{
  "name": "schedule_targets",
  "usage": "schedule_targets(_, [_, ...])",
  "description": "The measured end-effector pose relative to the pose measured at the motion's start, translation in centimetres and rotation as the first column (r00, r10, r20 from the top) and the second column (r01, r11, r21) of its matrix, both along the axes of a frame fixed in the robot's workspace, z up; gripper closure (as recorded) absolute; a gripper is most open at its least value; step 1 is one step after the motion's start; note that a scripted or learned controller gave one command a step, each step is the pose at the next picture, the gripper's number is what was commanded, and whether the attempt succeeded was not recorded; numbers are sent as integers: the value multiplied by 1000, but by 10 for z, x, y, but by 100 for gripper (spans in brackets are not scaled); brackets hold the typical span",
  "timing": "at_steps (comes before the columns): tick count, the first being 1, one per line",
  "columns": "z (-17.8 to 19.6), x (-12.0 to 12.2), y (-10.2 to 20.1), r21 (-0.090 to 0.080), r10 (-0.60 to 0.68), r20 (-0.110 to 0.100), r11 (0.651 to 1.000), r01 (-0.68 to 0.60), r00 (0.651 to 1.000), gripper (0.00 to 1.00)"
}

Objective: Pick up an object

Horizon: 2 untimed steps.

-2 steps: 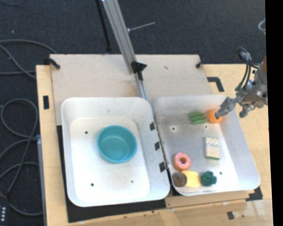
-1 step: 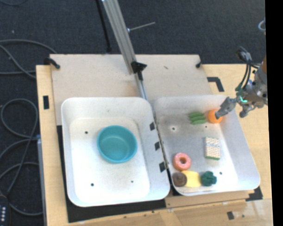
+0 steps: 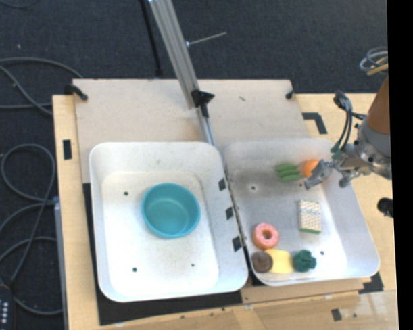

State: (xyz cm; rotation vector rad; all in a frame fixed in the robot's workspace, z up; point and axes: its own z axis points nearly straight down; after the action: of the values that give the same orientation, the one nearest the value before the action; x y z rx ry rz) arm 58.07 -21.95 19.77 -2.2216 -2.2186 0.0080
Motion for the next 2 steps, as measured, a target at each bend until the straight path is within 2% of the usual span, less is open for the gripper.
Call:
schedule_targets(1, [-58,8,-1,0,-1,0,1000,1,1000,0])
schedule_targets(2, [-99,7,-3,-1,-1,2,1000,1,1000,0])
